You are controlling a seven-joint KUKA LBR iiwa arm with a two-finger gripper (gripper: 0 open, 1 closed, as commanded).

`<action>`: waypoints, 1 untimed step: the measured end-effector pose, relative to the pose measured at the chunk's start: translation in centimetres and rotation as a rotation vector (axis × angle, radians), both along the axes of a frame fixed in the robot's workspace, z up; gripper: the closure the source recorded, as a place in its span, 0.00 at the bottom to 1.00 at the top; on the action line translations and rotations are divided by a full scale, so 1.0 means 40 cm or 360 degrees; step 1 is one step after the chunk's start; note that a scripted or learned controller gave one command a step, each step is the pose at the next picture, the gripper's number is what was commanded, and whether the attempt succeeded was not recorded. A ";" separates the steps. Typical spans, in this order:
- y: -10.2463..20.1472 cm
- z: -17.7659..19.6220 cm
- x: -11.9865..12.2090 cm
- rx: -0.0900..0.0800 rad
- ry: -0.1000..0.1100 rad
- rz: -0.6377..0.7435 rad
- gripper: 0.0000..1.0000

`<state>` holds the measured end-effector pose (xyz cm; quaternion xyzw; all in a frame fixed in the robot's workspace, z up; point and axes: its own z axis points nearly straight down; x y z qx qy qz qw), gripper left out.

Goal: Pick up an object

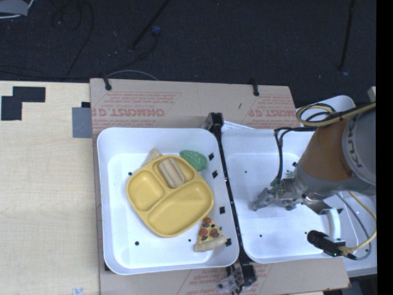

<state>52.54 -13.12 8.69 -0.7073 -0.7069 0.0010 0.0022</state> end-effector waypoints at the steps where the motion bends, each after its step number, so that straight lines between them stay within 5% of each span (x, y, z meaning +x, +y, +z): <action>1: -0.002 0.029 0.001 0.0000 -0.0002 -0.0007 1.00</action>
